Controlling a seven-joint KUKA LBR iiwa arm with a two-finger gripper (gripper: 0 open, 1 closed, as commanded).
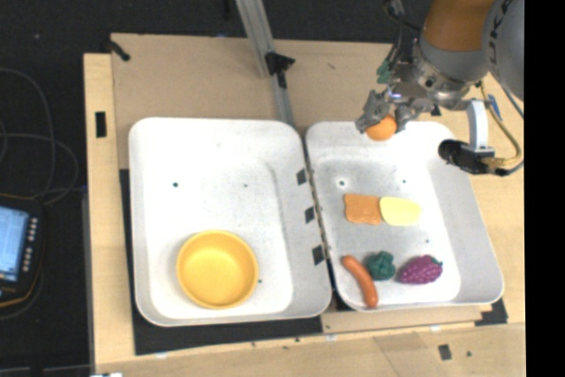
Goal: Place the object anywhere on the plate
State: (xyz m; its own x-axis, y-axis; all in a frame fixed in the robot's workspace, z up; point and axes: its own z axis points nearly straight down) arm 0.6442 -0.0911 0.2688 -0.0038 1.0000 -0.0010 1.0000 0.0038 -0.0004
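— Gripper (385, 121) state?
— Clamped on an orange ball (381, 130), we think; round, no long axis. It hangs over the right bin's (459, 216) far edge; plate (217, 268) sits left.

You see a tan counter (203, 75) bearing two shallow white bins side by side, touching at the middle (they fill most of its surface): the left bin (212, 154) toward the left edge, the right bin (459, 225) toward the right edge.
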